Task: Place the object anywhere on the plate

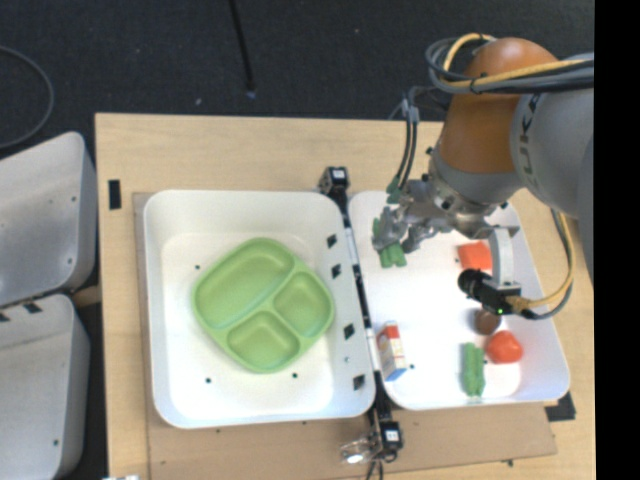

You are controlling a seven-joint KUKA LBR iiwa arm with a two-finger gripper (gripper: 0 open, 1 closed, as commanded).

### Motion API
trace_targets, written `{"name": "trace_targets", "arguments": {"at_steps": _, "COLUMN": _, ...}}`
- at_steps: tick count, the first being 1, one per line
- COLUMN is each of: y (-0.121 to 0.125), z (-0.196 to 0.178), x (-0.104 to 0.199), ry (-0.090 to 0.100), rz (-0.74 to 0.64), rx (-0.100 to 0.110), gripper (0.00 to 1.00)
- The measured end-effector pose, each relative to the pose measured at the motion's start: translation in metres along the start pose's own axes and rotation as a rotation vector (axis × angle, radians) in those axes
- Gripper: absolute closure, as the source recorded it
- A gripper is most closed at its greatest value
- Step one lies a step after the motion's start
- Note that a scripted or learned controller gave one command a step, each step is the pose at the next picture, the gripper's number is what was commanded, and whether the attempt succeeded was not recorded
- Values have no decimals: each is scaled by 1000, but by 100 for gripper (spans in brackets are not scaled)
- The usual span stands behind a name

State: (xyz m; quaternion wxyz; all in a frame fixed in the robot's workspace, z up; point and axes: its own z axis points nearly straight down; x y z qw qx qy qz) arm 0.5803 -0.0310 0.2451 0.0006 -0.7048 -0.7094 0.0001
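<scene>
The light green plate [262, 304], divided into three compartments, lies in the left bin [170, 268] and nothing rests on it. Over the upper left corner of the right bin [430, 298] hangs my gripper [391, 240], pointing down and to the left. A small green object [392, 257] sits at its fingertips, and the fingers look shut on it. The plate is well to the left of the gripper, across the wall between the two bins.
The right bin also holds an orange block [475, 256], a brown ball [487, 320], a red-orange round fruit [504, 346], a green cucumber-like piece [472, 368] and a small red and white carton [390, 350]. Black clips [352, 268] line the divider.
</scene>
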Motion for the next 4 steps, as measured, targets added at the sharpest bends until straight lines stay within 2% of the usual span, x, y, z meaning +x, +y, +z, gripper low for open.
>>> {"name": "trace_targets", "arguments": {"at_steps": 2, "y": 7, "z": 9, "x": 112, "ry": 1, "rz": -2, "rx": -2, "gripper": 100}}
{"name": "trace_targets", "arguments": {"at_steps": 3, "y": 19, "z": 17, "x": 166, "ry": 0, "rz": -1, "rx": -2, "gripper": 100}}
{"name": "trace_targets", "arguments": {"at_steps": 4, "y": 18, "z": 17, "x": 163, "ry": -1, "rz": 3, "rx": -1, "gripper": 0}}
